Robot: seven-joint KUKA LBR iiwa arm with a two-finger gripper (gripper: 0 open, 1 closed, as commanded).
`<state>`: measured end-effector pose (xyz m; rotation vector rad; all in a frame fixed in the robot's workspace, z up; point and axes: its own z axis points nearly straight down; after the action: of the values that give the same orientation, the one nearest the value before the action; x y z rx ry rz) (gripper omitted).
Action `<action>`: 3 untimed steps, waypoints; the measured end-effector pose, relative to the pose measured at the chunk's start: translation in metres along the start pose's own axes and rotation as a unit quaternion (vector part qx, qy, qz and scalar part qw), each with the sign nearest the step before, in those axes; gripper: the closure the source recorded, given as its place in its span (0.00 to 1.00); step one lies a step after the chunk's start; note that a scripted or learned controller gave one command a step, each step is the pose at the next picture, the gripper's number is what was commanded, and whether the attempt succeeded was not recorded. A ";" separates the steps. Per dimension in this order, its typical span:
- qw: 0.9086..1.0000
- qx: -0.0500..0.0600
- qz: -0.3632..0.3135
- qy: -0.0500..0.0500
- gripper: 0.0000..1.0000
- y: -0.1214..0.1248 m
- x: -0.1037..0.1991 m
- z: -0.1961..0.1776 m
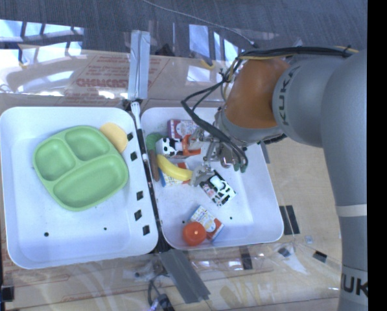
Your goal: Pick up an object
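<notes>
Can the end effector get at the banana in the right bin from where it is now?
Probably yes. The end effector hangs over the right bin, just beside the banana. The banana's top looks uncovered, though small toys crowd close around it.

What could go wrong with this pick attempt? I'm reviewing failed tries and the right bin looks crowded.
1. The end effector sits low among tightly packed items; closing here might catch the black-and-white cow toy and a neighbour at once, or grip nothing.
2. The banana lies just beside it and could get nudged towards the bin's left wall.
3. The cables looping off the wrist hang over the right bin and might snag as the arm lifts.
</notes>
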<state>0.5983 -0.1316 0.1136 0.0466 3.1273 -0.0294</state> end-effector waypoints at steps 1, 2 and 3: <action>1.000 -0.001 0.004 -0.010 0.00 0.022 -0.013 -0.003; 0.998 -0.002 -0.066 -0.008 0.00 0.031 -0.039 -0.005; 1.000 -0.009 -0.008 0.005 0.00 0.029 0.003 -0.011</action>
<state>0.5961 -0.1024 0.1242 0.0204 3.1373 -0.0013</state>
